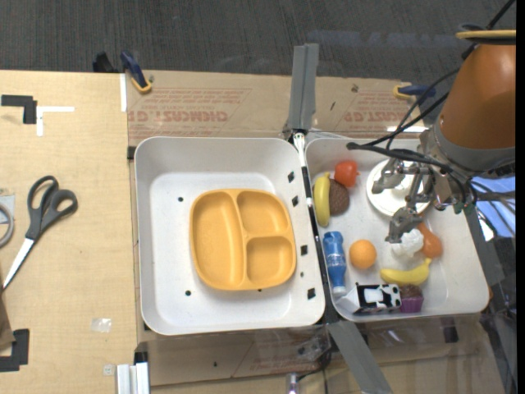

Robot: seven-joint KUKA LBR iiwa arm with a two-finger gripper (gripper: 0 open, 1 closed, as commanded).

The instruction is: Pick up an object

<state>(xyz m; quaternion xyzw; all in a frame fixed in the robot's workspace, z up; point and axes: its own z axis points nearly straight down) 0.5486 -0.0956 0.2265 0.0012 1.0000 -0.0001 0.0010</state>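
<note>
Hovering over the right bin [472,298], the gripper [408,220] hangs above a banana [404,273] and orange [362,254]; its grip cannot be made out.

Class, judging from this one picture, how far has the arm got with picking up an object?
Done: the hand has reached into the right bin, above the white object and the banana. In hand: nothing visibly gripped. Left: the grasp and the lift; the orange and blue bottle lie loose, and the yellow tray holds nothing.
</note>
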